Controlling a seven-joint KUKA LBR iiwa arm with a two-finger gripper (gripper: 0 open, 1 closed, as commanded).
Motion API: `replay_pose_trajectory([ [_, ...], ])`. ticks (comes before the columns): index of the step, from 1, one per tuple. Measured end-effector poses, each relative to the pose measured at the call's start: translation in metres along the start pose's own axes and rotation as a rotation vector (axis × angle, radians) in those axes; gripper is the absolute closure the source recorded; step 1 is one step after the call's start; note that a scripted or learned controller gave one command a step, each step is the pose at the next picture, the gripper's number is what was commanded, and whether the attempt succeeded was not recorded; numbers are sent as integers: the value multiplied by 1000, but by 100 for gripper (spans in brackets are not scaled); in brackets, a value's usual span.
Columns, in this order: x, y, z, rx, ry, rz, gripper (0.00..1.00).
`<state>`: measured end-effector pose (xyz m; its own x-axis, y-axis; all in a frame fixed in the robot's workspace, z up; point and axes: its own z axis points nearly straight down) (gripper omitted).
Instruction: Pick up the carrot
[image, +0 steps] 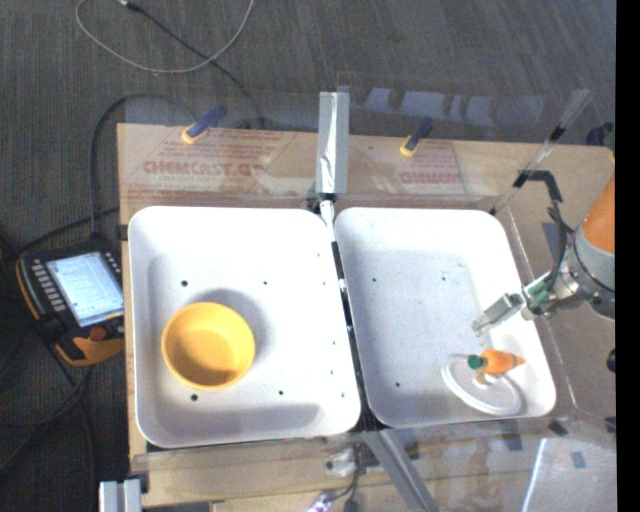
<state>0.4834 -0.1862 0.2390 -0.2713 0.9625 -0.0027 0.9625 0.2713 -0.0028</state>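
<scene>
Small orange plastic carrot (497, 362) with a green top lies on a flat white round dish (484, 388) near the front-right corner of the right shallow white bin (420, 300). Carrot is tapered, smooth, lying on its side on the dish's far half.

Two-finger gripper (487, 317) sits just behind the carrot, above the bin floor near the bin's right wall, not touching it. Slim silver-grey fingers; can't tell whether they're spread or closed at this angle. Nothing visibly between them. Grey arm with orange band (602, 222) comes in over the bin's right edge.

Left shallow white bin (200, 240) holds a glossy yellow round bowl (208, 344), upright, toward its front-left corner. Both bin floors are matte with small dark dots.

Bins sit side by side, touching, on a brown bench board (250, 165) with red lettering. Dark carpet floor around. A teach pendant (75, 290) with lit screen lies on the floor left of the bench.
</scene>
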Motion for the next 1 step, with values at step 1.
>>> replay_pose_trajectory([
  [1,-22,-3,144,-8,1,-66,0],
])
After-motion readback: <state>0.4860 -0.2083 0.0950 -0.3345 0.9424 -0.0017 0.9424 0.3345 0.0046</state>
